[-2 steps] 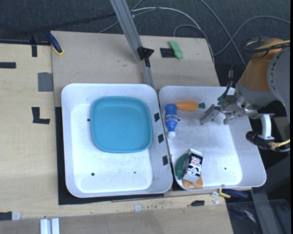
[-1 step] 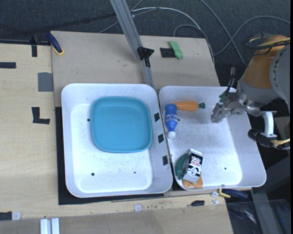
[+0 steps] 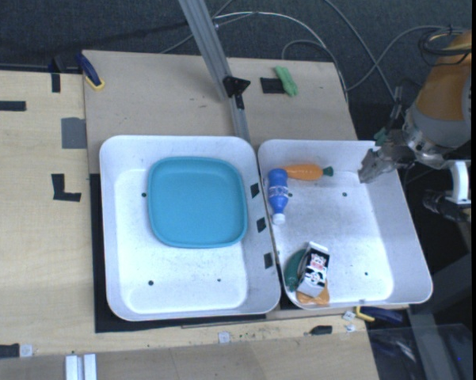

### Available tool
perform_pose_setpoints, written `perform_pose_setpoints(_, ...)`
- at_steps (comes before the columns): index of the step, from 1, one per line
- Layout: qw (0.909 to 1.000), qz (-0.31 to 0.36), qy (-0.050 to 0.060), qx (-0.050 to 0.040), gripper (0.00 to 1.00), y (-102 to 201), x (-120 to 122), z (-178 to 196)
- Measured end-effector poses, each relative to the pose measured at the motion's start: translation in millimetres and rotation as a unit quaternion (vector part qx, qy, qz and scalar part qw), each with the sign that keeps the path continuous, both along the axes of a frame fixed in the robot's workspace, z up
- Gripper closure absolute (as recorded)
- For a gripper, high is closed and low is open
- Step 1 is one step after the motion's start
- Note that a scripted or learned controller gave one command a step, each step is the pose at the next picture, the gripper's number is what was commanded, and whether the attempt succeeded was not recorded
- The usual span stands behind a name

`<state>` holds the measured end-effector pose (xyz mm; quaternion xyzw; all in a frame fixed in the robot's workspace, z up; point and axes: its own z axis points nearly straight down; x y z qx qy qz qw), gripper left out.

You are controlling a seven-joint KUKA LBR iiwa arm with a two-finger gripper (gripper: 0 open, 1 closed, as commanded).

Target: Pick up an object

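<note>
Gripper [image 3: 372,165], aperture indiscernible, poised at the right bin's [image 3: 396,236] upper-right rim, near the orange carrot [image 3: 305,172], apparently before descent.

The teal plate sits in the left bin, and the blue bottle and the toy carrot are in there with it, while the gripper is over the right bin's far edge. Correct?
Not quite. The blue bottle and toy carrot lie in the right bin, not with the teal plate in the left bin. The camera view shows this. The gripper is at the right bin's far edge, as you said.
</note>
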<state>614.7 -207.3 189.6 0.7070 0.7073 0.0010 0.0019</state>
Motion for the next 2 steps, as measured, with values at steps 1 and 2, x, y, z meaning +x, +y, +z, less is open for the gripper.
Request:
perform_pose_setpoints(1, 1.0000, 0.000, 0.000, 0.0001, 1.00, 4, -6, 59)
perform_pose_setpoints(2, 1.0000, 0.000, 0.000, 0.0000, 1.00, 4, -6, 110)
